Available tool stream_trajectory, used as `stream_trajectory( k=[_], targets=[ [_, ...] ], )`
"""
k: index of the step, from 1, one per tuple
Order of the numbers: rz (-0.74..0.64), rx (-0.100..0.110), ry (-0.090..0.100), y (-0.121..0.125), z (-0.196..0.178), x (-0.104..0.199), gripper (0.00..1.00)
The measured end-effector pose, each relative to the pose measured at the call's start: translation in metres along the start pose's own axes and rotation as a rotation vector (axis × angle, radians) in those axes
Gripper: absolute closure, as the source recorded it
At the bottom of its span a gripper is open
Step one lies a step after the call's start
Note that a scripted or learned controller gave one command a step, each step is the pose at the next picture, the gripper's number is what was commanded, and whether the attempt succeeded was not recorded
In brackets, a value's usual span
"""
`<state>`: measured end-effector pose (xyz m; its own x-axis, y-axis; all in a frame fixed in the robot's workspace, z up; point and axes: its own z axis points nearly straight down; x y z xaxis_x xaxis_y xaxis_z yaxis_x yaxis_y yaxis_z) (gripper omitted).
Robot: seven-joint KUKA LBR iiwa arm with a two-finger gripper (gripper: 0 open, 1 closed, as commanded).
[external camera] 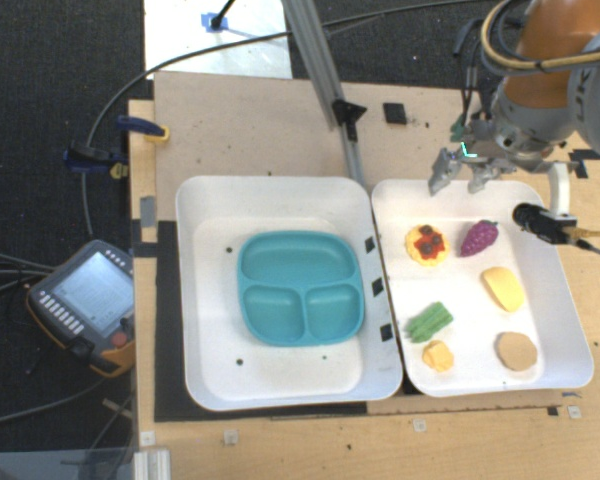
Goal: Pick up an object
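Note:
My gripper (458,179) hangs open over the far edge of the right bin (580,353), with nothing between its fingers. In that bin, just in front of the gripper, lie a small round pizza toy (426,244) and a purple bunch of grapes (479,237). Farther toward the front are a yellow wedge (503,288), a green vegetable piece (429,320), a small yellow-orange piece (437,355) and a tan round cookie (517,351).
The left bin (205,368) holds a teal divided plate (301,287). A grey pole (317,48) slants across the back of the bench. A teach pendant (85,303) lies off the bench at the left.

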<state>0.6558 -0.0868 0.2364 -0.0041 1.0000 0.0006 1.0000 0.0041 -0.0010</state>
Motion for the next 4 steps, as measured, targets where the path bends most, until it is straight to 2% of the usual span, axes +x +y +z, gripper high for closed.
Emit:
stream_trajectory(
  k=[1,2,3,4],
  targets=[
    [0.000,-0.003,0.000,0.001,-0.001,0.000,0.00],
    [0.003,0.001,-0.001,-0.004,0.058,-0.005,0.00],
    [-0.001,0.001,-0.001,0.000,0.114,0.004,0.00],
    [0.000,-0.006,-0.002,0.001,0.151,0.004,0.00]
  ],
)
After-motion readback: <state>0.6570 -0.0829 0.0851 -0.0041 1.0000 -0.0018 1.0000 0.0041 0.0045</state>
